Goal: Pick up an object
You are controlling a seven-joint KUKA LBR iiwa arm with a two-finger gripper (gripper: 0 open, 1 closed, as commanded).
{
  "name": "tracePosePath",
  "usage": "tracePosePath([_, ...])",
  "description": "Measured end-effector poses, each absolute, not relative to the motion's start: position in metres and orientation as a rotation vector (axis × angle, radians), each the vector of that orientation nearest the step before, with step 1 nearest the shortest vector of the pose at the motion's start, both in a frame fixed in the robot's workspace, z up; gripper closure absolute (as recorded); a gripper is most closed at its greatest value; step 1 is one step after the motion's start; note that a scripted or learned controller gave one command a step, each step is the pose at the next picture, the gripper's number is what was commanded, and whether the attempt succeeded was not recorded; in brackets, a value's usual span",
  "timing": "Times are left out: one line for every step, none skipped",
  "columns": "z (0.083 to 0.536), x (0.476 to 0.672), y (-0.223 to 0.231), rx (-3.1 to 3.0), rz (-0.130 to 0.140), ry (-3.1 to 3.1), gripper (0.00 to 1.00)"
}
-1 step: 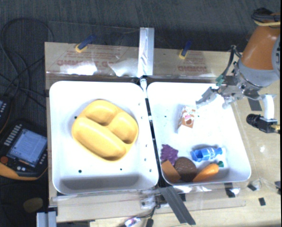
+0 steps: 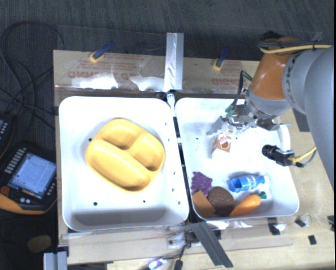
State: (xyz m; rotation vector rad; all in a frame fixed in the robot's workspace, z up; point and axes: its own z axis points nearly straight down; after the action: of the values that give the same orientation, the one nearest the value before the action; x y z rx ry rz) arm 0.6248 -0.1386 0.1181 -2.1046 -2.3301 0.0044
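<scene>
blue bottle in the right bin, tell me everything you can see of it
The blue bottle is small, of clear blue plastic by the look, with a white label band around its middle. It lies on its side on the floor of the right bin, near the front, running roughly left to right. The carrot lies just in front of it; whether they touch is unclear.

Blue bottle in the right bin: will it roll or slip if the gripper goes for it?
The blue bottle lies on its side, so a nudge probably rolls it. It looks like smooth plastic, likely slippery and light. The carrot close by may block it on that side.
</scene>
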Motion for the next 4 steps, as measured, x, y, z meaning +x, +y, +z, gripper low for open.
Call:
tracePosePath([0.089, 0.606, -0.142, -2.277, -0.011, -2.172, 0.0])
tracePosePath([0.099, 0.606, -0.142, -2.279, -0.013, -2.173, 1.0])
tracePosePath([0.141, 0.575, -0.163, -1.954, 0.003, -2.46, 1.0])
tracePosePath([0.228, 0.534, -0.126, -2.223, 0.003, -2.218, 1.0])
